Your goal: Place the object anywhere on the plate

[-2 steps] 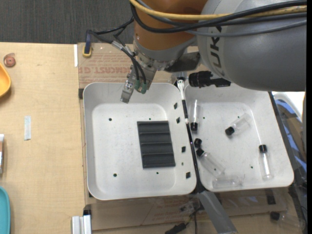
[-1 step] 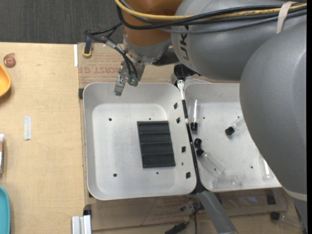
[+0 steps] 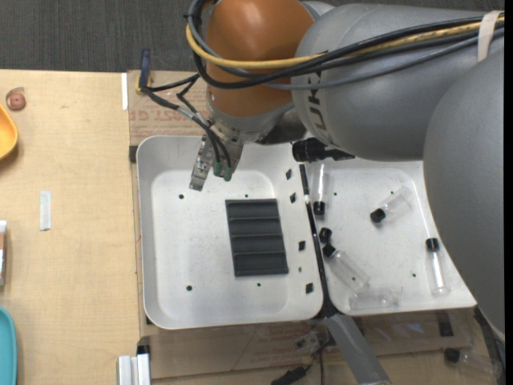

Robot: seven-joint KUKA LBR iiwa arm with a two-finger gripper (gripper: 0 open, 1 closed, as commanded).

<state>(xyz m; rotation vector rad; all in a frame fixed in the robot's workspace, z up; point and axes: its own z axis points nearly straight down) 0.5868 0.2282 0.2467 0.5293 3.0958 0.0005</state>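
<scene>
A dark ribbed rectangular plate (image 3: 256, 237) lies flat in the middle of the left white bin (image 3: 164, 295). My gripper (image 3: 211, 171) hangs below the orange wrist band, over the back left part of that bin. It is up and to the left of the plate and apart from it. Several clear vials with black caps lie in the right bin (image 3: 457, 295), among them one vial (image 3: 386, 206) near the middle and another vial (image 3: 434, 265) by the right wall. A further vial (image 3: 317, 188) lies along the divider between the bins.
The big grey arm covers the back of the right bin. A wooden bench top (image 3: 72, 215) stretches to the left, with an orange item (image 3: 5, 135) and a teal item (image 3: 5, 347) at its left edge. Cardboard (image 3: 164, 107) sits behind the left bin.
</scene>
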